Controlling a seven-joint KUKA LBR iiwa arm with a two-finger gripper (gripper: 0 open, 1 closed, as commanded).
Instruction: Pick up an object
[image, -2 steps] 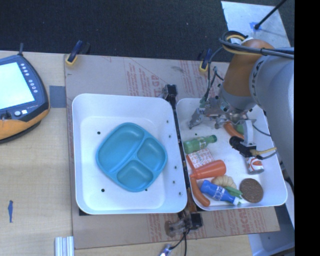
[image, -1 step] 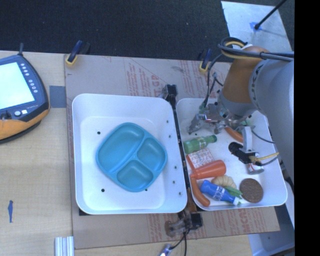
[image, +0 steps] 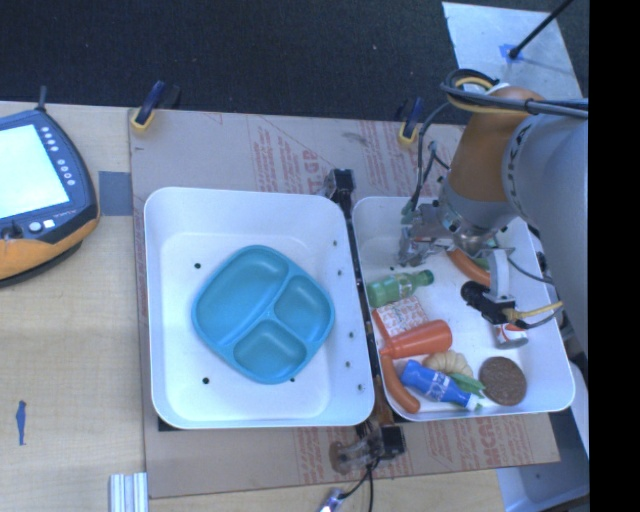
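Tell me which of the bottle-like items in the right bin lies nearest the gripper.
The green bottle with the white cap, lying on its side just below the gripper. The blue tube with the white label lies at the bin's far end, beside the brown disc.

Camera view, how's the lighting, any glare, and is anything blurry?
In the camera view, light is bright and even; the white bins are nearly washed out, the tablet screen glares white. The blue plate looks sharp. The gripper is slightly soft, casting a faint shadow.
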